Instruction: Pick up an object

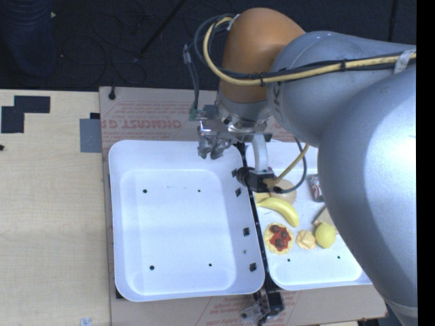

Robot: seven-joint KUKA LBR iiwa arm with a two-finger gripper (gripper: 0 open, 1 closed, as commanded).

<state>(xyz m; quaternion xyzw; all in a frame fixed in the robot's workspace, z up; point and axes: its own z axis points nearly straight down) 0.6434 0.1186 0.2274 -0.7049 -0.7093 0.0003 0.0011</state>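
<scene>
**A:** From the camera view, where is the claw?

**B:** The claw (211, 151) hangs over the far rim of the left bin (170, 229). From this slant I cannot tell whether it is released or clenched.

**A:** And the bins?

**B:** The left bin's white floor spreads out below the claw, marked with a few small dark dots. The right bin (326, 269) lies to the claw's right. It holds a banana (282, 209), a lemon (326, 235), a small round pizza with red topping (279, 238) and a pale yellow lump (306, 240) between the pizza and the lemon.

**A:** Which way does the banana point?

**B:** It lies flat, right of the claw and nearer the bench's front. Its long axis slants from the end closer to the claw down toward the lemon. I cannot tell which end is the stem.

**A:** Anything hard to make out?

**B:** A tan round thing (287, 187) just beyond the banana is partly covered. A red-and-white packet (315, 187) beside it is too small to identify. The grey arm (367, 148) hides the right bin's far and right side.
</scene>
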